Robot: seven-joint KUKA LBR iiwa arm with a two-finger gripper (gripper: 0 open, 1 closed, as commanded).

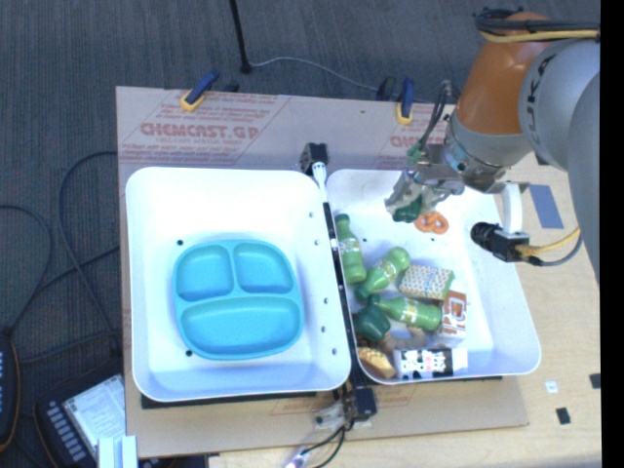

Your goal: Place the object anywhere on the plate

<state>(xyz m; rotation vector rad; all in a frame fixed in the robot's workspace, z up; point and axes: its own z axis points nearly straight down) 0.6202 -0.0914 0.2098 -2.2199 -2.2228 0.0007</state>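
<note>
The desk [195,130] is a brown board printed with red lettering, clamped at its far edge by a yellow-and-blue clamp [199,88] at 11 o'clock and a second clamp [404,108] at 1 o'clock.

The left shallow white plastic bin [146,261] holds one item: a light-blue three-compartment plastic plate [236,296], lying flat near the bin centre. Two small compartments face 12 o'clock; one large compartment faces 6 o'clock. Nothing rests on the plate.

The right shallow white plastic bin [507,330] touches the left bin along a shared rim. Its contents are clustered from centre toward 6 o'clock:
- several green plastic bottle-shaped toys [388,269], lying tilted and overlapping;
- a patterned beige box [425,281], just beside the green toys at their 3 o'clock;
- a small orange-and-white carton [454,312], at 5 o'clock of the beige box;
- a black-and-white card-like packet [429,362], at the bin's 6 o'clock rim;
- a tan bread-like piece [376,362], touching the packet's left end.

A small orange ring-shaped object [432,224] lies apart from the cluster, toward 12 o'clock in the right bin.

The grey arm with its orange band [497,86] reaches in from 3 o'clock. The gripper [413,203] hangs over the right bin, just beside the orange ring at its 10 o'clock. Jaws state: cannot be told.
</note>
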